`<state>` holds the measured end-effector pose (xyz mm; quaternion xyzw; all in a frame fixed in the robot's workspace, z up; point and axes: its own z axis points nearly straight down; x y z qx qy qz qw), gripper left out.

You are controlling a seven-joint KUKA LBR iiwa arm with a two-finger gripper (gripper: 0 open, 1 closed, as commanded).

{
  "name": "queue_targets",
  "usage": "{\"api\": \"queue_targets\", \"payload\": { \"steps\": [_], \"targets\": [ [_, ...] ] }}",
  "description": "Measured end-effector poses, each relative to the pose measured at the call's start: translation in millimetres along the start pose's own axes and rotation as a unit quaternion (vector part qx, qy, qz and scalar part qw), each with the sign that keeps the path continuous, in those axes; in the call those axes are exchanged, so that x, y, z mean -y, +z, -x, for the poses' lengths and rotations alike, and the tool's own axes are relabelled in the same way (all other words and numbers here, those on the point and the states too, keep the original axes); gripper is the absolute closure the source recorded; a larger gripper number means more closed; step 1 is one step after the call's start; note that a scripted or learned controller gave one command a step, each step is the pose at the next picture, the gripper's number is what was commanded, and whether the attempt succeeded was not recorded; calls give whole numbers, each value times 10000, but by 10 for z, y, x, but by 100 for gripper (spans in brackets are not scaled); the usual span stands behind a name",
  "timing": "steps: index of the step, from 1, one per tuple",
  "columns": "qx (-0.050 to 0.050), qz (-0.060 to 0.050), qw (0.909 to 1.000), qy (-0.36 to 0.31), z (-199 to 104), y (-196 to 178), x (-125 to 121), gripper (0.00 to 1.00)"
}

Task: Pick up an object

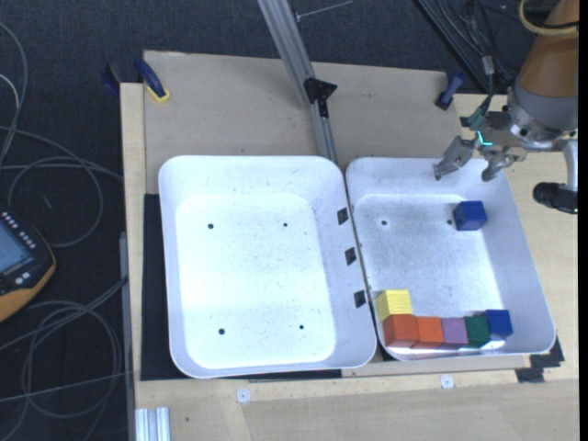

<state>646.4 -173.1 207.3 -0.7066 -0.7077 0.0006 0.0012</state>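
My gripper (pixel 473 164) hangs over the far edge of the right bin (pixel 441 255), its two fingers spread open with nothing between them. A blue cube (pixel 469 215) lies alone on the bin floor just below and in front of the gripper. Along the bin's near wall sits a row of blocks: a yellow cube (pixel 397 302), an orange-red block (pixel 401 328), an orange block (pixel 429 329), a purple block (pixel 455 330), a green block (pixel 477 328) and a second blue cube (pixel 499 322).
The left bin (pixel 248 265) stands beside the right one. A slanted metal pole (pixel 294 53) crosses the bench at the back. Blue clamps (pixel 152 79) hold the board's far corners. Cables and a handheld pendant (pixel 18 260) lie on the floor to the left.
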Motion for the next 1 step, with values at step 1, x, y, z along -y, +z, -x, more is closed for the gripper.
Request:
{"api": "queue_targets", "payload": {
  "steps": [1],
  "targets": [
    [-1, 71, 10000, -38, -704, -766, -221, 0]
  ]
}}
